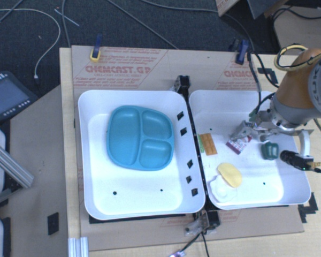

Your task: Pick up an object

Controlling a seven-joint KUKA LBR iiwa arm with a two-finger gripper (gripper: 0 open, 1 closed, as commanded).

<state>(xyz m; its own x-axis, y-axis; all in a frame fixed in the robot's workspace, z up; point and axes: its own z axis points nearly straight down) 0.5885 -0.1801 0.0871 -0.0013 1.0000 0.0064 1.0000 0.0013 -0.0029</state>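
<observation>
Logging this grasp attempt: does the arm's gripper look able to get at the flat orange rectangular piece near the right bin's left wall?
Probably yes. The flat orange rectangular piece lies alone on the right bin's floor, nothing on top, and the gripper is just right of it. The nearby divider wall could crowd one side.

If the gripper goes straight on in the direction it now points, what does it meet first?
The gripper points left and down over the right bin. Most likely it meets the small purple packet just below its tips first; the height between them is unclear.
</observation>
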